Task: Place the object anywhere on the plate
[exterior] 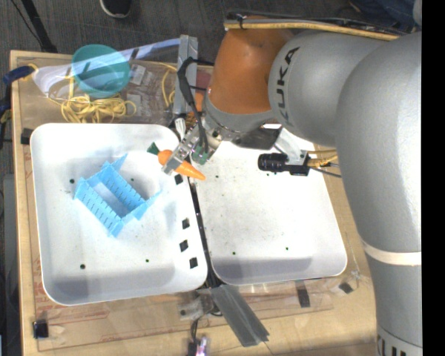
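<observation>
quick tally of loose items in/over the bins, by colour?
Blue: 1, the dish rack in the left bin
Orange: 1, the toy carrot at the gripper, over the seam between the bins
Total: 2

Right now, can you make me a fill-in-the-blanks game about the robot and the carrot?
1. The toy carrot sits at the gripper's tips, over the seam between the two white ____.
2. The blue dish rack lies in the ____ bin.
3. The band above the arm's wrist is coloured ____.
4. The tangled cord behind the left bin is coloured ____.

Missing words: bins; left; orange; yellow
</observation>
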`<state>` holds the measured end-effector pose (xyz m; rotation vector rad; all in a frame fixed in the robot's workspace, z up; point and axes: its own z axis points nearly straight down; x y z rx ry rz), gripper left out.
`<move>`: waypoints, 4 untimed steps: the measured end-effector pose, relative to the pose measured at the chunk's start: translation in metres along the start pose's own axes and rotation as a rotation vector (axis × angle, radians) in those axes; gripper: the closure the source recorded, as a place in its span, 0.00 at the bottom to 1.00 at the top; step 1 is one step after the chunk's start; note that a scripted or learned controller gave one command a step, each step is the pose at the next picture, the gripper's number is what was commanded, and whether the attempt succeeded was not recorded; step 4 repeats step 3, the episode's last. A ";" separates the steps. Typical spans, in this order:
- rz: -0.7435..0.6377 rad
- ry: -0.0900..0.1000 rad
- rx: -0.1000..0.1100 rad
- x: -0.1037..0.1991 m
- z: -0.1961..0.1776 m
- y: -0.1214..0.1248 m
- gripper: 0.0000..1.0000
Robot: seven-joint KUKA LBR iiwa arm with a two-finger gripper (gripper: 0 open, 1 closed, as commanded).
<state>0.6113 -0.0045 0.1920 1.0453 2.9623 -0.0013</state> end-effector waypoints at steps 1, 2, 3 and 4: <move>-0.367 0.002 0.001 0.056 -0.001 0.001 1.00; -0.487 -0.001 0.000 -0.019 0.000 -0.057 1.00; -0.504 -0.001 -0.001 -0.008 0.000 -0.001 1.00; -0.504 -0.001 -0.001 -0.008 0.000 -0.001 1.00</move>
